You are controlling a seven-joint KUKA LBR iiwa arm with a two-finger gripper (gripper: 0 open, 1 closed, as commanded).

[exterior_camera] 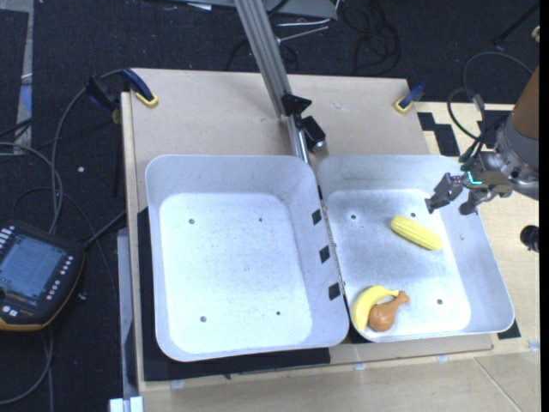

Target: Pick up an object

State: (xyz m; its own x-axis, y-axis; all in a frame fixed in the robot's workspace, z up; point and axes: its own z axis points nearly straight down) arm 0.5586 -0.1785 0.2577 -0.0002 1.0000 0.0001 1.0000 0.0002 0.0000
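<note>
A yellow corn cob (417, 233) lies in the right bin (403, 269), toward its far right side. At the bin's near edge, a yellow banana (370, 299) curves around a brown chicken drumstick (386, 312), the two touching. My gripper (455, 199) hangs over the right bin's far right rim, up and to the right of the corn cob. Its two dark fingers are spread apart with nothing between them.
The left bin (227, 256) sits beside the right one, with a row of black clips (327, 253) along the shared wall. A slanted metal pole (270, 58) rises behind the bins. Clamps (409, 98) mark the bench corners.
</note>
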